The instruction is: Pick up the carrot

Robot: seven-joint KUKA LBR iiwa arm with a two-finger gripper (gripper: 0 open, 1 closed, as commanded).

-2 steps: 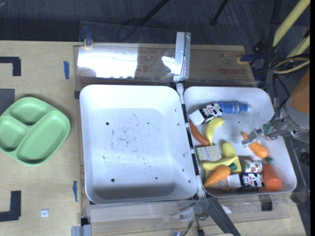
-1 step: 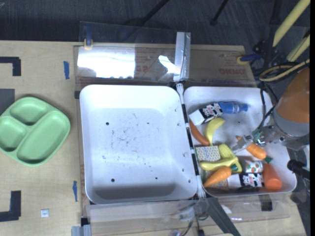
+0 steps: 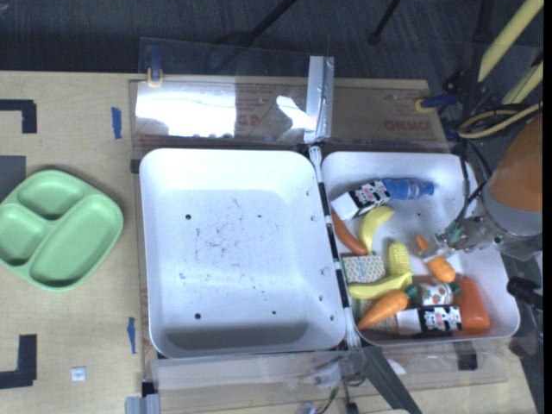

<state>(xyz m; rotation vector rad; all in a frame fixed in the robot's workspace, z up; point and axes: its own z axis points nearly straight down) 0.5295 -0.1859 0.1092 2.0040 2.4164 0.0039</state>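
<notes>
We look down on two shallow white bins side by side on the bench: the left bin (image 3: 172,231) and the right bin (image 3: 504,313), which is crowded with toy food and bottles. The carrot (image 3: 382,309) lies near the front of the right bin, tilted, its thick end toward the bin's middle and its tip pointing to the front left corner, close to the wall between the two bins. Just behind it we see a yellow banana (image 3: 379,285) lying flat, and a second banana (image 3: 376,226) curving upward farther back. A corn cob (image 3: 399,255) stands between them, beside a speckled sponge-like block (image 3: 364,268). A long orange piece (image 3: 348,235) rests against the dividing wall. At the back lies a blue bottle (image 3: 407,188), with a small cow-patterned carton (image 3: 371,195) next to it. To the carrot's right a bottle with an orange cap end (image 3: 448,315) lies on its side along the front wall. The gripper (image 3: 454,236) hangs over the right side of that bin, just above a small orange fruit (image 3: 442,270), well apart from the carrot; its metal tip is a blur, so we cannot tell how it is set. On the bench to the far left sits a green divided plate (image 3: 59,228).
</notes>
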